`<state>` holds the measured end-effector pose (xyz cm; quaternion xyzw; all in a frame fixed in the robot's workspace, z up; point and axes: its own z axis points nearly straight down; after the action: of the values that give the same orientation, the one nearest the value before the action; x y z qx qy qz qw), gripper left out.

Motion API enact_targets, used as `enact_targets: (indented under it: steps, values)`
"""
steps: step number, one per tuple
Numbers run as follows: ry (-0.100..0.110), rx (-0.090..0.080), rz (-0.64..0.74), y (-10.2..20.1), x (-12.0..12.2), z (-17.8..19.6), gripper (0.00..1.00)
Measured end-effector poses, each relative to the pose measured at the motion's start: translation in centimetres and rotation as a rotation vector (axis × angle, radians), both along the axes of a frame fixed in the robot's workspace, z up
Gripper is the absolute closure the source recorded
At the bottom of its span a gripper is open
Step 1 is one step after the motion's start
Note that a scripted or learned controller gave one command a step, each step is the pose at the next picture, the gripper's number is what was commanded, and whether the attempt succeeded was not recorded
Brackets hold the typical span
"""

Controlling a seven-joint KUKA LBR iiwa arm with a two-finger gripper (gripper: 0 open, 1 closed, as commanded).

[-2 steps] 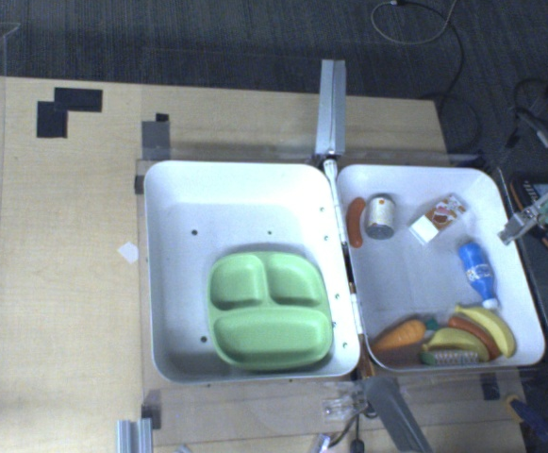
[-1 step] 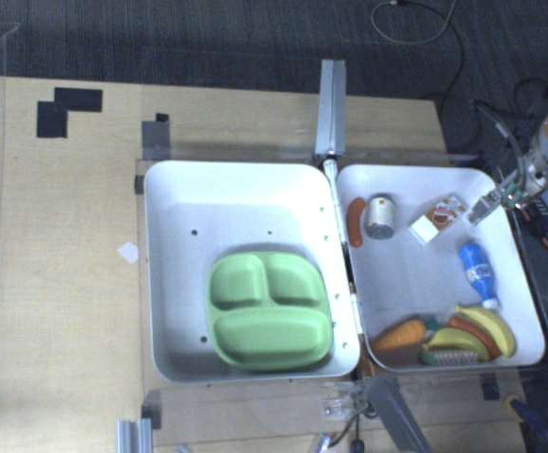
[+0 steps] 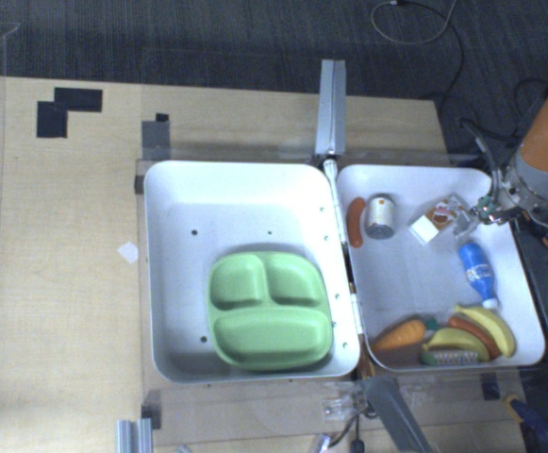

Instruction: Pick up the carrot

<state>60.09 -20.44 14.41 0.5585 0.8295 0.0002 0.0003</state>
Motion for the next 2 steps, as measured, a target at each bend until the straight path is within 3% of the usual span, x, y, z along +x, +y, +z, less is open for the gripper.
enact_targets:
  steps: [1,2]
  values:
    - [-0.006,-0.004,0.636,-0.1,-1.4,11.4,1.00]
    - [-0.006,-0.004,0.882,0.1,4.5,6.4,1.00]
